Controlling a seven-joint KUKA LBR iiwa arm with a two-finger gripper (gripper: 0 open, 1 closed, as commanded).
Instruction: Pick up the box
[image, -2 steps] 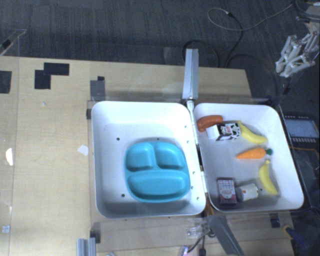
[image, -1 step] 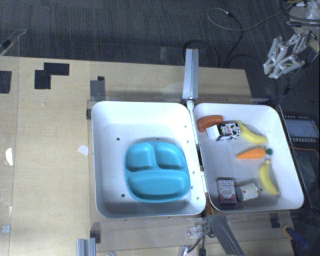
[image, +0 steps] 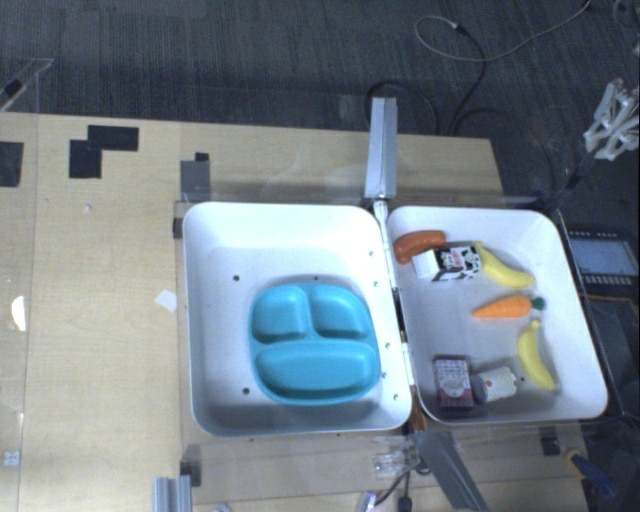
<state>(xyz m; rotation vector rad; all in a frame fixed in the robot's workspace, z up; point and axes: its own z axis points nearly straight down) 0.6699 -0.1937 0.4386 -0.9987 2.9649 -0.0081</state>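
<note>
Picking the box cleanly starts with choosing the target. The small dark maroon cardboard box (image: 452, 385) lies flat near the front left corner of the right white bin (image: 566, 256), touching a small grey can (image: 497, 383) on its right. A small white printed carton (image: 445, 262) near the bin's back left corner, wedged between a red sausage (image: 419, 243) and a yellow banana (image: 503, 270), looks harder to grip. I judge a straight descent best, closing across the maroon box's front and back sides, clear of can and wall. How wide the claw stands cannot be told.
</note>
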